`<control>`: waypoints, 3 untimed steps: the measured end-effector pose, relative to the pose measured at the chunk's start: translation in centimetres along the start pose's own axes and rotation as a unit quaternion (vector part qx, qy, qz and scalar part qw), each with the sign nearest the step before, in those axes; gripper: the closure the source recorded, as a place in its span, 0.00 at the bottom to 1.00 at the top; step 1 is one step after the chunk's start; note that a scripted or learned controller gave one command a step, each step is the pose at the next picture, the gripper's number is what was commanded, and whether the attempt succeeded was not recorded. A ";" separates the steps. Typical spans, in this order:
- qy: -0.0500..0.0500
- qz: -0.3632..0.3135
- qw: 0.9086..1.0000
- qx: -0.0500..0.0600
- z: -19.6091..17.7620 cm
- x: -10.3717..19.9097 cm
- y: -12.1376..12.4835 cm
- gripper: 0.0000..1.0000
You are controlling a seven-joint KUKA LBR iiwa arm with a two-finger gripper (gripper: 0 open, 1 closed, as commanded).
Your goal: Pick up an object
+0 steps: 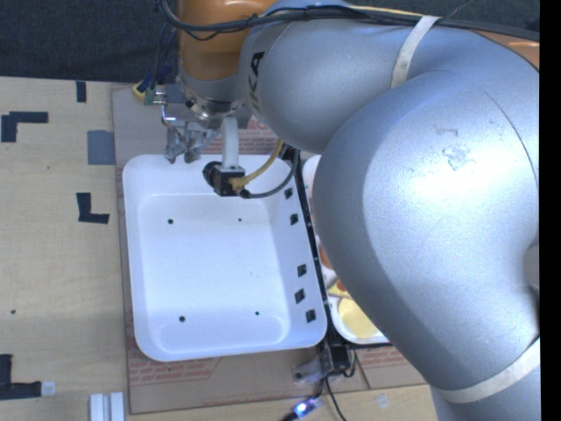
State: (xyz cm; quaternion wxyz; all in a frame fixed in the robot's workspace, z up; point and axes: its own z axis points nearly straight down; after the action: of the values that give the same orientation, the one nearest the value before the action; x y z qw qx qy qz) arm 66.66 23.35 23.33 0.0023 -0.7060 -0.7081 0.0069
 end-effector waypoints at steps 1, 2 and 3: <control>0.003 -0.001 1.000 -0.004 -5.4 0.0 0.1 1.00; 0.000 0.000 1.000 0.000 0.2 0.0 0.0 1.00; 0.004 -0.001 1.000 -0.009 -13.8 0.0 0.1 1.00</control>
State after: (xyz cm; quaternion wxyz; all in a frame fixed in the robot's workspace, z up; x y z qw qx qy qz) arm 66.94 23.45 37.09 -0.0015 -0.7056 -0.7086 -0.0023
